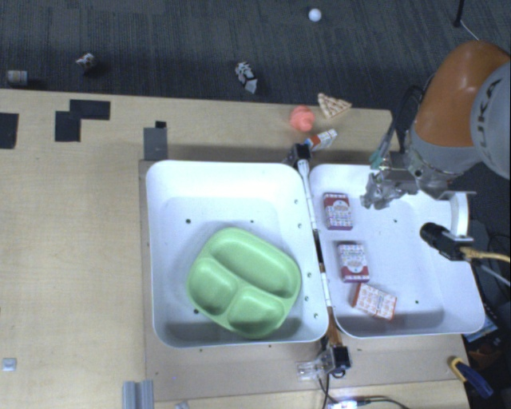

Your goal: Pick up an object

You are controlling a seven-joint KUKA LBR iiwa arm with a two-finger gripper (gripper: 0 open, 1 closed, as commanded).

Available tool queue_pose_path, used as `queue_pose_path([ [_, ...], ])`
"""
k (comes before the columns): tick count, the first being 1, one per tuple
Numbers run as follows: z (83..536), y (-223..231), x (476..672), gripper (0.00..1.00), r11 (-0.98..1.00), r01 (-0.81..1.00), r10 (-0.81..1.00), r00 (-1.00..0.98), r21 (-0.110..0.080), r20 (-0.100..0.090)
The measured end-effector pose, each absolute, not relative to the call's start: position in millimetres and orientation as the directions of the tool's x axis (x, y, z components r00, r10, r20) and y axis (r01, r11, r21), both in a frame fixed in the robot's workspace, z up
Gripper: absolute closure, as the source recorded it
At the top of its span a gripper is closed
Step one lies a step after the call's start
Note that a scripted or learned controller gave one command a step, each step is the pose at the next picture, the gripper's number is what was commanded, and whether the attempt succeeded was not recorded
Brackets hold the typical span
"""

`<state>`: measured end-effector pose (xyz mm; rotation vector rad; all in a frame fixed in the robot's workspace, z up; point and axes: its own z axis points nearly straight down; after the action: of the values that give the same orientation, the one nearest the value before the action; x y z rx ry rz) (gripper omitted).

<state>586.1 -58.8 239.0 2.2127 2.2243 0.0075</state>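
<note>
1. Green plate (243,281), with three dips in it, lies in the left white bin (177,200). It sits tilted toward the near right corner of that bin.
2. The right white bin (419,275) holds three small red and white packets.
3. The top packet (337,211) lies straight, close to the wall between the two bins.
4. The middle packet (352,262) lies just below it, also straight.
5. The bottom packet (374,301) lies a bit more to the right and is turned at a slant.
6. The three packets do not touch each other.
7. The arm (455,92) reaches in from the right, with its orange band up high.
8. The gripper (378,196) hangs over the far part of the right bin. It is near the top packet, to its right, and I cannot tell if they touch.
9. I cannot tell if the gripper is spread or pressed together. I see nothing held in it.
10. On the wooden bench (72,264), past the bins, sit a pink ball (302,119) and a toy pizza slice (334,105).
11. A small red and white tube (322,140) lies near the far edge where the two bins meet.
12. A tiny white ball (314,13) rests on the dark floor (176,40) behind the bench.
</note>
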Motion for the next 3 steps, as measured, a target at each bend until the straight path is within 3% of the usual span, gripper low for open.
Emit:
queue_pose_path([
  [1, 238, -59, 585.4, 0.0, 0.005, 1.0, 1.0, -0.005, 0.003, 0.0],
  [2, 123, -88, 570.2, 0.0, 0.003, 1.0, 1.0, -0.003, 0.0, 0.0],
  [3, 87, -82, 531.7, 0.0, 0.002, 1.0, 1.0, -0.002, 0.008, -0.001],
])
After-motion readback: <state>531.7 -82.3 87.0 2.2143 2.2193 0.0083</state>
